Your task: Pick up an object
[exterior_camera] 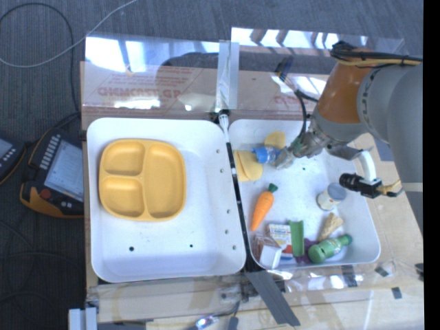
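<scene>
The left bin (110,253) carries a yellow divided plate (143,179); in the right bin (364,236) the gripper (283,158) sits low near the far-left corner against a small blue object (262,155), finger state indeterminable, so a sound pick likely requires centring over it before closing.

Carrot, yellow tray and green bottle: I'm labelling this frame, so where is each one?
Carrot (261,210): camera view, middle of its orange body.
Yellow tray (143,179): camera view, on the ridge where its compartments meet.
Green bottle (328,249): camera view, middle of its body.
</scene>
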Robot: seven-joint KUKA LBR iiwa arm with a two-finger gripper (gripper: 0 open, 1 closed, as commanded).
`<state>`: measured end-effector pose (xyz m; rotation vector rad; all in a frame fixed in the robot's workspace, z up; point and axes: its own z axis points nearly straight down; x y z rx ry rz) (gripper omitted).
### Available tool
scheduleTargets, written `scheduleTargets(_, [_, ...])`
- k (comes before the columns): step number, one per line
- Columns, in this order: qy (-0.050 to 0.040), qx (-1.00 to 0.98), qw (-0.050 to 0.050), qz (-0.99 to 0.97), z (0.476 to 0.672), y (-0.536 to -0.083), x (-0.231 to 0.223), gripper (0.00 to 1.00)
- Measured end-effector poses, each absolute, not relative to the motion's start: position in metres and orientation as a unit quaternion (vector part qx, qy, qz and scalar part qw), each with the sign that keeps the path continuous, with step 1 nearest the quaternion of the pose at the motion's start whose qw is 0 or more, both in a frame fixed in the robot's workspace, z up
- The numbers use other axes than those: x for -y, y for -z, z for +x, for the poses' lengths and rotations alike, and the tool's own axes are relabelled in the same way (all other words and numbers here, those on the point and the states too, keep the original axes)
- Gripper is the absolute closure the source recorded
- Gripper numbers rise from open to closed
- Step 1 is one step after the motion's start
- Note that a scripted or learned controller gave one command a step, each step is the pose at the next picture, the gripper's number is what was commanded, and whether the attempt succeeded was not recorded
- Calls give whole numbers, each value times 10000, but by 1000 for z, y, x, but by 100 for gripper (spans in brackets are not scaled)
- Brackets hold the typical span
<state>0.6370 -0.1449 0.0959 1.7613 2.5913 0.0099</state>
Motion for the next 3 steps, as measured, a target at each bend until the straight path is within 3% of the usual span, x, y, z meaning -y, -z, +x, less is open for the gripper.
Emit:
scheduleTargets(1, [24,-7881,-14,6156,669,-180,73,100])
scheduleTargets(2, [-3,-7805,26,6252,643,-93,134,100])
scheduleTargets(3, [-17,-8530,79,5219,628,-91,201,100])
